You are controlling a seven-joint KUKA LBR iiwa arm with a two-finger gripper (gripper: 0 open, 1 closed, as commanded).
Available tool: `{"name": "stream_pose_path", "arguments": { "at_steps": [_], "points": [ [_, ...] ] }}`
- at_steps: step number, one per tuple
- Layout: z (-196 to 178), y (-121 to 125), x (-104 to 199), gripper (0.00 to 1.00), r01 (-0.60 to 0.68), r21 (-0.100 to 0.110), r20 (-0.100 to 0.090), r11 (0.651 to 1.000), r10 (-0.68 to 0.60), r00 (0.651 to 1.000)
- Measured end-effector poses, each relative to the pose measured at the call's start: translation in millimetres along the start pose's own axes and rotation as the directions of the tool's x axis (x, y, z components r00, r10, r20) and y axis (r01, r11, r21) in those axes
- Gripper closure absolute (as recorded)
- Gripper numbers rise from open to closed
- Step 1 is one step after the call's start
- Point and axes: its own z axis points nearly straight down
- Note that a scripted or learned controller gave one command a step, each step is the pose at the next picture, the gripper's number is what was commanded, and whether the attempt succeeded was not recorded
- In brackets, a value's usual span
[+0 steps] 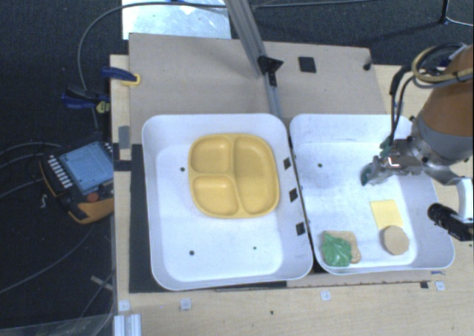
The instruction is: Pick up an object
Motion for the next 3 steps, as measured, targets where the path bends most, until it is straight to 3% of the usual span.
{"name": "stream_pose_path", "arguments": {
  "at_steps": [3],
  "points": [
    [-27, -18, 157, 1.00, 0.003, -0.001, -0.001, 1.000, -0.003, 1.000]
  ]
}}
